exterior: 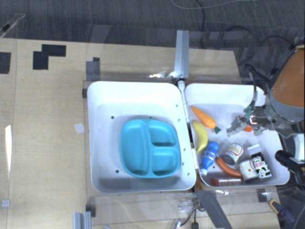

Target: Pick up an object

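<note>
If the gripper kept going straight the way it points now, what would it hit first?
The gripper points toward the view's lower left. The first thing on that line looks like the small can, with the blue bottle beyond it, though its height above them is unclear.

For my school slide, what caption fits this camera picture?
Robot gripper hovers over toy food in the right bin; a blue plate sits in the left bin.

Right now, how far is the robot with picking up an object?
Done: the gripper is over the right bin. In hand: nothing visible. Left: the grasp and lift; the carrot, banana, bottle, can and sausage all lie in that bin.
</note>
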